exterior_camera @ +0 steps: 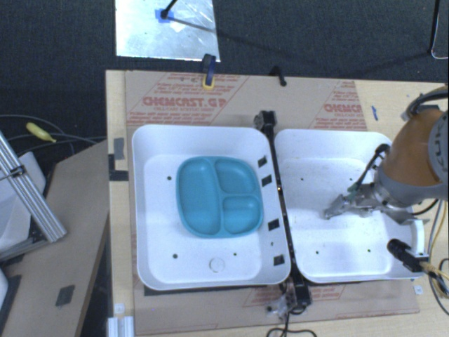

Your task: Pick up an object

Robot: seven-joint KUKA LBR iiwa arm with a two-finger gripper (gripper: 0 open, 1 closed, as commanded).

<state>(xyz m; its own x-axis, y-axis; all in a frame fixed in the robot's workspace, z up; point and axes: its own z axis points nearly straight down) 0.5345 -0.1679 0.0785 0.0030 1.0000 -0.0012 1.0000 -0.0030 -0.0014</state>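
Note:
A blue divided plate lies flat in the middle of the left bin. A small pale round disc rests on that bin's floor near the front wall. My gripper is low over the floor of the right bin, pointing left toward the divider. Its fingers meet at the tip, shut, with nothing seen between them. The gripper is well to the right of the plate, apart from it.
The two bins meet at a black clamped divider. They stand on a cardboard-covered board. The arm's orange band and grey wrist hang over the right bin's right side. A metal sheet lies beyond the bench.

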